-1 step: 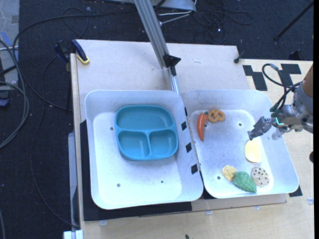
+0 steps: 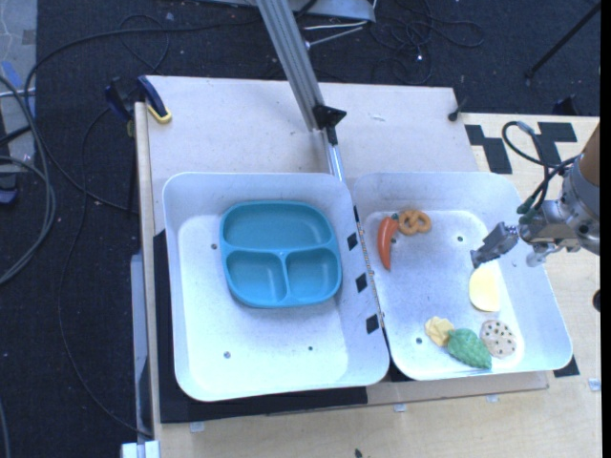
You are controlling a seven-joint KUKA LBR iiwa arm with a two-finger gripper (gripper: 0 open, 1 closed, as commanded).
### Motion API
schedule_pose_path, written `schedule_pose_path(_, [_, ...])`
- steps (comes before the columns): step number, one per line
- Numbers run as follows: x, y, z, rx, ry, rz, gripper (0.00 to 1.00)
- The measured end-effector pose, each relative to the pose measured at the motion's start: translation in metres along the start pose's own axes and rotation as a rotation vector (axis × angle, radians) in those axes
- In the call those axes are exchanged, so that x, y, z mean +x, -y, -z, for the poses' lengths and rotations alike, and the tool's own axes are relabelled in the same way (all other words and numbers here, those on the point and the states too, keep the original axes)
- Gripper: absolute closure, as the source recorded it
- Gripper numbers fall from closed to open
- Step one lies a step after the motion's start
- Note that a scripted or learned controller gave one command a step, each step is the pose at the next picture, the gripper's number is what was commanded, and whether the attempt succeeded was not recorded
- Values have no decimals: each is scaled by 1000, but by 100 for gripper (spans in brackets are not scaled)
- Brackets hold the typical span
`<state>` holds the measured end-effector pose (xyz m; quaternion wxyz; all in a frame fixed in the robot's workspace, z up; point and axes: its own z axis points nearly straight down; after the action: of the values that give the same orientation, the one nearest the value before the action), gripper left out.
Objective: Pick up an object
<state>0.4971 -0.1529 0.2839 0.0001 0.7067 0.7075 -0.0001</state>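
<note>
A grey robot arm's claw (image 2: pixel 493 244), its grip state impossible to tell, hangs in the right bin (image 2: pixel 535 219) just above a pale yellow toy slice (image 2: pixel 485 290), seemingly in approach; next it must descend and close on that slice.

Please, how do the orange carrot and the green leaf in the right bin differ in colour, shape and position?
The carrot is orange-red, long and narrow; the green leaf is broad and lumpy. The carrot lies near the bin's far left side, beside the pretzel; the leaf lies at the near edge, between a yellow piece and a cookie. Both rest in the right bin, apart from the hand.
</note>
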Motion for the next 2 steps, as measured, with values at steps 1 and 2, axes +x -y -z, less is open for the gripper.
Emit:
schedule_pose_path(1, [-5,-6,-60,4,-1,-3,0])
schedule_pose_path(2, [-3,-7,-103,5,-2,-3,0])
